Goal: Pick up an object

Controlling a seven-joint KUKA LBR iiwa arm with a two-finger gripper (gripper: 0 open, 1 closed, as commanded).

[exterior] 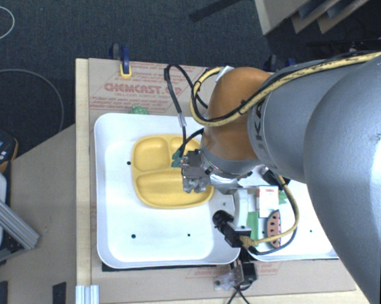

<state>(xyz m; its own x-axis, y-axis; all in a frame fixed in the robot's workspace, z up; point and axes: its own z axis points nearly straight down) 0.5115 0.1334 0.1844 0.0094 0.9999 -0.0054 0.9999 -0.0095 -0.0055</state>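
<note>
a yellow divided tray (pixel 158 172) is seen in the left bin (pixel 111 227), near its far right part. the gripper (pixel 190 180) is placed over the tray's right edge; whether it is open or closed cannot be told. a small green and white box (pixel 263 214) lies in the right bin (pixel 319 239), on the table (pixel 92 93).

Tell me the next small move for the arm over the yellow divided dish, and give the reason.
Probably a short, straight descent onto the dish's right edge. The pincer hangs over the right side of the yellow divided dish, which lies in the left white bin. From this angle, nothing shows that it grips the dish, and the wrist hides the contact, so I would go slowly.
</note>
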